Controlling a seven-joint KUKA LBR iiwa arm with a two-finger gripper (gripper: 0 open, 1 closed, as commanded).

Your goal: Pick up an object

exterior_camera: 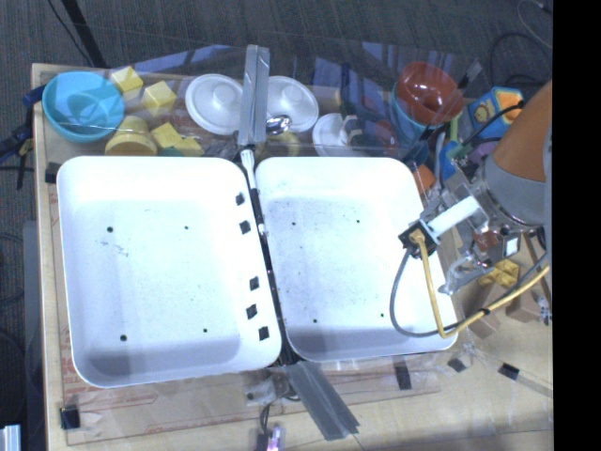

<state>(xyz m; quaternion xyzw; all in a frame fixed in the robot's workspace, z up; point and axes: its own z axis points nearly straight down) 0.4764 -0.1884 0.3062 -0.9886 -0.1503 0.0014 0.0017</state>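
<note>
**Q:** What are the two large vessels, and what are they made of?

**A:** The left bin [75, 252] and the right bin [329, 252] are shallow white trays with rounded corners. Their floors are smooth, faintly speckled grey and marked by a few small dark dots. Their inner rims meet at a seam lined with small black tabs [252, 285]. A grey metal bar [254, 92] runs back from the far end of that seam.

**Q:** Where are the things that could be picked up?

**A:** They lie beyond the bins' far rims, in a row along the back of the bench. From the left there is a glossy blue bowl [83, 106], then yellow blocks [160, 94]. Two round white dishes [214, 103] stand either side of the bar. A red bowl [427, 87] sits toward the right. Glare and a transparent sheet blur several of them, and the pieces near the red bowl cannot be told apart.

**Q:** And the end effector?

**A:** The arm [526, 158] enters from the right, cut off by the frame edge. The gripper [474, 256] sits just outside the right bin's right rim, among brackets and clutter. Whether it is open or closed cannot be told, and nothing is seen held in it. A black cable loop [399, 299] and a yellow tube [434, 289] hang from it over the bin's right corner.
</note>
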